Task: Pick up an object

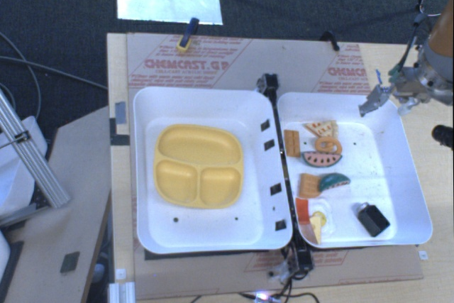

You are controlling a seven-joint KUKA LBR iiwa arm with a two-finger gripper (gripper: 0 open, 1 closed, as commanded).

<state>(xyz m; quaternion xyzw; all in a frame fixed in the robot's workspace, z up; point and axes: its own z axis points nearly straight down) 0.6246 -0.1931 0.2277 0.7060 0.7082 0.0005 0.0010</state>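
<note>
Camera view: fingers [372, 104] of the gripper [386, 99] apart, clamped on nothing, poised over the right bin's [411, 152] far rim, clear of everything inside. Below and left in that bin, toy foods bunched near the divider: watermelon slice [322, 159], pretzel [328, 146], teal piece [333, 182]. Alone toward the near right corner, a black block [372, 218]. Probably light, rigid, faintly slick; best pinched across its short sides. Left bin [145, 152] with yellow tray [199, 165].
</note>
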